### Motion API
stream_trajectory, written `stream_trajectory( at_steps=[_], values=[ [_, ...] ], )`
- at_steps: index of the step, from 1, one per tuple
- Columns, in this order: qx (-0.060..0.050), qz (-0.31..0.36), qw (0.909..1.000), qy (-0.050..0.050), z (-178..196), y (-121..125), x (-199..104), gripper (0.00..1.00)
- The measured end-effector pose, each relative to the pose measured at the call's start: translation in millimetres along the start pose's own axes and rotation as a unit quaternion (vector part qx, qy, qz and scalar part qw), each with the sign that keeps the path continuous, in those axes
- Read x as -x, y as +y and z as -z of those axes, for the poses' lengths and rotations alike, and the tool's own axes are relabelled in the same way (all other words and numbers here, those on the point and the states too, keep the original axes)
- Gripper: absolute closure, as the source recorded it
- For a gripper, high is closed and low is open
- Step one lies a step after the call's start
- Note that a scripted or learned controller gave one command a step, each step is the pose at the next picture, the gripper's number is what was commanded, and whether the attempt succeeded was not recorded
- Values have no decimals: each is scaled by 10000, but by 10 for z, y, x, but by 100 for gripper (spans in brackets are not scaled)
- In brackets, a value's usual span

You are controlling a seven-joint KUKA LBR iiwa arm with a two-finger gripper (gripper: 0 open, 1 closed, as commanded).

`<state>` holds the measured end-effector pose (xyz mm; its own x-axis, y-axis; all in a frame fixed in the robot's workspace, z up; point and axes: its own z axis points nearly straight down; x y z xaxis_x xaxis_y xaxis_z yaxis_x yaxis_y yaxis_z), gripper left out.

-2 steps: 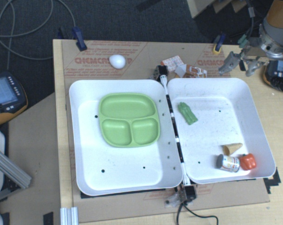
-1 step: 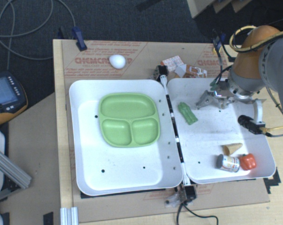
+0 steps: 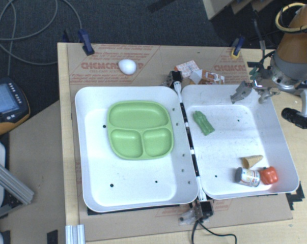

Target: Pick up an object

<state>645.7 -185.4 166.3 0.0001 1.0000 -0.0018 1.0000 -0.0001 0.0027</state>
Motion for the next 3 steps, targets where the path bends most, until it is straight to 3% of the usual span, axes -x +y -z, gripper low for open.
stream_trajectory(
  at_steps=[1,2,3],
  values=[
    [-22,5,10000,15,-341,-89,-586,0],
    [-22,4,10000,13,-817,44,-946,0],
    [-23,-3,10000,12,-815,-429,-909,0]
  ],
)
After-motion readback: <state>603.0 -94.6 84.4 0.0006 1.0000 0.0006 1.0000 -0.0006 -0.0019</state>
